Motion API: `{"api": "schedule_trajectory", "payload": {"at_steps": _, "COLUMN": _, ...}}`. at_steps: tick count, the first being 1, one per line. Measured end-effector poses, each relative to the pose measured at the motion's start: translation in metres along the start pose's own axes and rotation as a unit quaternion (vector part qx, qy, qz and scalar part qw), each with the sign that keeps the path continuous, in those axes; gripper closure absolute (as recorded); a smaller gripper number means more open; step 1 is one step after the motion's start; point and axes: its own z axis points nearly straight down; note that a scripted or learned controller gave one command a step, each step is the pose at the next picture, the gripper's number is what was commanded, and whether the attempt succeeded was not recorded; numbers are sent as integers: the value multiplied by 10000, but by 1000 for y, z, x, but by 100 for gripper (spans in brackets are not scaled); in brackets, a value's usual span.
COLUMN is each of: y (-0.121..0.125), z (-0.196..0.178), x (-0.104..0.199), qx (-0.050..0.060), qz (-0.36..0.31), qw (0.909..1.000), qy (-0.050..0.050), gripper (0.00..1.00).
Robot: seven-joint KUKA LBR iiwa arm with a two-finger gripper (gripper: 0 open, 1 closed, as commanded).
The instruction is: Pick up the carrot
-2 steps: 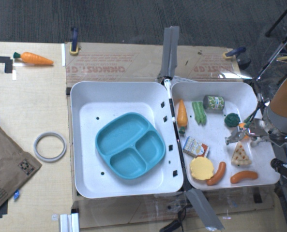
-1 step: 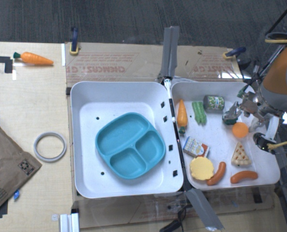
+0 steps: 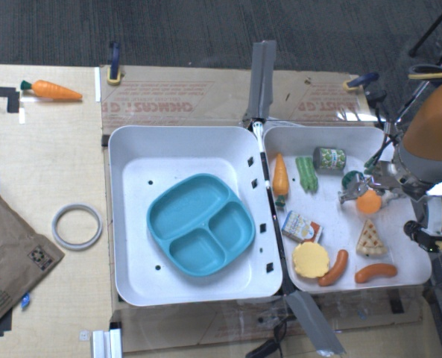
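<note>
Your carrot [image 3: 280,176] lies at nine o'clock in the right bin [image 3: 422,273], against the divider wall. Gripper [image 3: 357,192] state: cannot tell. Risk: crowding wall and green beans [image 3: 306,174] could spoil your grasp.

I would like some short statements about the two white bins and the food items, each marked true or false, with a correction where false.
1. A blue divided plate lies in the left bin. True.
2. A carrot lies in the right bin, near its left wall. True.
3. The blue divided plate holds two sausages. False: both sausages lie in the right bin.
4. The gripper hangs over the left bin. False: it is over the right bin, beside a small orange fruit.
5. Another carrot lies on the bench outside the bins. True.
</note>
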Motion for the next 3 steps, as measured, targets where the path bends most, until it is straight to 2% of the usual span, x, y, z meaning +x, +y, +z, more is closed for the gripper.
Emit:
{"api": "schedule_trajectory", "payload": {"at_steps": 1, "y": 0, "z": -9, "x": -2, "qx": -2, "qz": -1, "qw": 10000, "qy": -21, "gripper": 100}}
{"api": "schedule_trajectory", "payload": {"at_steps": 2, "y": 25, "z": 1, "x": 97, "qx": -6, "qz": -352, "qw": 9994, "qy": -21, "gripper": 100}}
{"api": "schedule_trajectory", "payload": {"at_steps": 3, "y": 44, "z": -99, "x": 165, "qx": -9, "qz": 109, "qw": 9999, "qy": -29, "gripper": 100}}
